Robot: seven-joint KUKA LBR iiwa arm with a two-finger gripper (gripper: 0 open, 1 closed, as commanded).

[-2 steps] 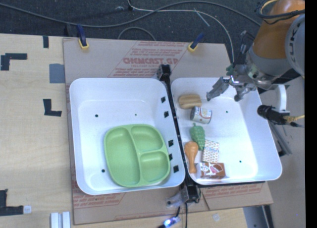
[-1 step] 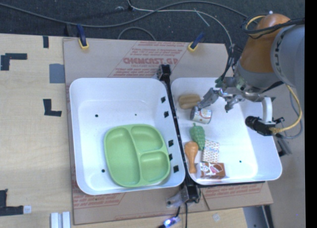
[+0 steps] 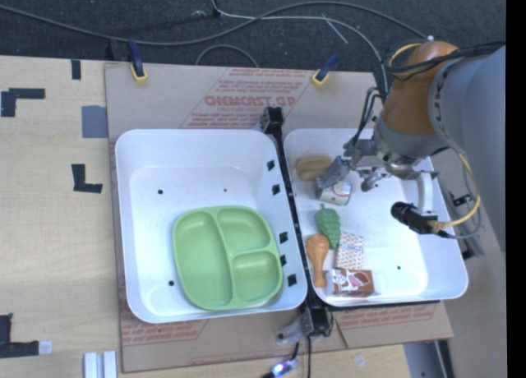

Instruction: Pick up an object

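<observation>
Objects for picking lie in the right bin (image 3: 411,282), clustered along its 9 o'clock side next to the divider. At the 12 o'clock end of that cluster we see a tan rounded piece (image 3: 311,168), its long axis running 3 to 9 o'clock. Just toward 5 o'clock from it sits a small white and grey item (image 3: 337,194), and the gripper (image 3: 335,177) hangs right over that item; the view is too cluttered there for us to say whether its fingers are spread or closed, or whether they touch anything. Toward 6 o'clock from the white item we find a green leafy-looking piece (image 3: 329,224), long axis roughly 12 to 6 o'clock. Below it lies an orange drumstick-shaped toy (image 3: 317,256), long axis also about 12 to 6 o'clock, with its fat end toward 12 and its thin end toward 6. Just at its 3 o'clock side sits a small patterned packet (image 3: 350,250), and at 6 o'clock from that a flat red and white box (image 3: 355,283), close to the bin's near wall.

The left bin (image 3: 140,163) holds a light green divided plate (image 3: 228,256) with three compartments, set toward the bin's 5 o'clock corner. Both bins rest on a cardboard sheet (image 3: 230,101), held at its far edge by two clamps (image 3: 136,66).
</observation>
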